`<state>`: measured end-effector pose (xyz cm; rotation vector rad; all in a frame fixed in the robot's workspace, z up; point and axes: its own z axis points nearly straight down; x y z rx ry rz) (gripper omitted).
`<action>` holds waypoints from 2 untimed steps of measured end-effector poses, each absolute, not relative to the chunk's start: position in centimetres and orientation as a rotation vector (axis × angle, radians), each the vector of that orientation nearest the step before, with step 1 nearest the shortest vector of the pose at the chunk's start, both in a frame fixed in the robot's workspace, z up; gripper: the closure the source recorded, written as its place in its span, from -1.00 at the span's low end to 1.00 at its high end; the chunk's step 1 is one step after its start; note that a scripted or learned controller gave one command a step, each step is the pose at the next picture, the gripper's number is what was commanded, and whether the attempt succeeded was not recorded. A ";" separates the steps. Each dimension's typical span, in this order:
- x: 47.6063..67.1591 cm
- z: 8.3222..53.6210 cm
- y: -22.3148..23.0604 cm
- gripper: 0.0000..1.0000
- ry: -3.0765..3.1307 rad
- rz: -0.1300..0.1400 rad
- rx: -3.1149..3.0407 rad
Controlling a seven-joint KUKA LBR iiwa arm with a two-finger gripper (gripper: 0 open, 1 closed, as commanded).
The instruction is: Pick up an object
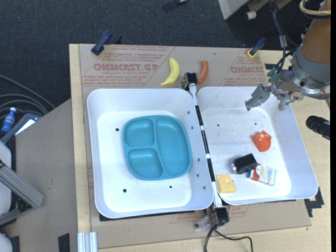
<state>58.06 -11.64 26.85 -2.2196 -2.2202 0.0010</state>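
Objects (261, 141) are scattered at lower right for picking. Nothing is gripped by the claw (269, 97), whose fingers are spread apart above them.

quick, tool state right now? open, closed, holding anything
Tool: open, fingers spread, holding nothing, above the far end of the right bin.

Arm (317, 46) cut off at right edge — small packet (266, 175) print illegible

bench (131, 67): brown board | two white bins (105, 109) side by side | banana (171, 72), orange piece (202, 71) behind them
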 end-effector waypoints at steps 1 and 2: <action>62.3 9.9 -15.4 -1.00 -2.219 0.002 -2.220; 66.7 8.5 -15.8 -1.00 -2.223 -0.001 -2.220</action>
